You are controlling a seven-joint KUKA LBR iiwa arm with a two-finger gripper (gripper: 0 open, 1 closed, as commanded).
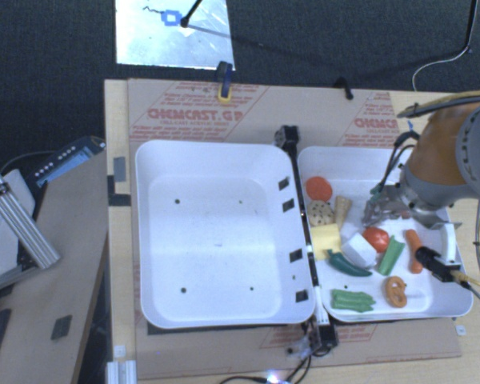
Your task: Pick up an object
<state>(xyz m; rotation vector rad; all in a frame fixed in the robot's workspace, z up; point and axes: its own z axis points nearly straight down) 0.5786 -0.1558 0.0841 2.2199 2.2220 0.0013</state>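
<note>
Camera view. Your arm [452, 154] enters from the right edge and bends down over the right bin [352, 160], its grey wrist below the orange band, leaning inward toward the bin's middle. The tool [378, 211] sits low above the bin's contents, near the centre of that bin. You cannot tell from this view how the tool stands, whether wide, narrow or holding anything; the end is dark and small against the clutter.

The candidate objects all lie in the right bin. Just below the tool lies a red round piece [375, 237], touching or nearly touching a white block [358, 251] to its lower left. A green stick [391, 256] lies tilted just right of the red piece. To the tool's left stands a tan piece [342, 208], and further left an orange-red disc [319, 188] near the bin's inner wall. Beneath the disc you see a speckled cube [321, 213] and a yellow block [326, 237]. A dark green pepper shape [348, 266] lies below the white block. Toward the front edge lie a green pod [352, 300] and an orange pretzel shape [396, 291]. An orange carrot shape [414, 250] lies right of the green stick.

The left bin [216, 234] sits beside it on the bench [192, 110].
</note>
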